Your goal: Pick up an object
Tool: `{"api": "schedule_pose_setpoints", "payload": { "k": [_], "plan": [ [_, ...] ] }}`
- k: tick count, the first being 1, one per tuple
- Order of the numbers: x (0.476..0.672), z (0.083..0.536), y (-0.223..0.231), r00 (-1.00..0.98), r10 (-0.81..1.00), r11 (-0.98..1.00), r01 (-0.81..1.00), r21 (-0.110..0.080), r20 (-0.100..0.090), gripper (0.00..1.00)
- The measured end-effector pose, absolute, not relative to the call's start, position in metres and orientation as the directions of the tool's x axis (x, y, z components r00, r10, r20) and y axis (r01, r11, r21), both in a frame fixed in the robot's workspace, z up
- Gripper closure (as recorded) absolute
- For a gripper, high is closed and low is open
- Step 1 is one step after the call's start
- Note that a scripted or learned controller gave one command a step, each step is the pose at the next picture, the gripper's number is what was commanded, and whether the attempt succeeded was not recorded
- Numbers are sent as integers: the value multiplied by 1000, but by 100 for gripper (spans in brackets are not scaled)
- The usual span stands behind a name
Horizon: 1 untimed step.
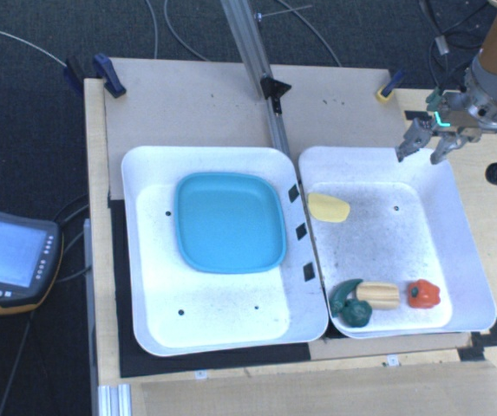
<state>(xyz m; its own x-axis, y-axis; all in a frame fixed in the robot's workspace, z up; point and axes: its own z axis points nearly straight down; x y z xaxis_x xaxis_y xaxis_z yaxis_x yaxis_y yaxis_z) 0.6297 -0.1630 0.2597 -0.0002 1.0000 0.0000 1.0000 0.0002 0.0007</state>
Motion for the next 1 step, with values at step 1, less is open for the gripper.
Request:
{"api": "schedule_pose_setpoints", "payload": {
  "k": [1],
  "plan": [
    [630, 260, -163, 0, 1000, 0, 1000, 1, 0, 0]
  ]
}}
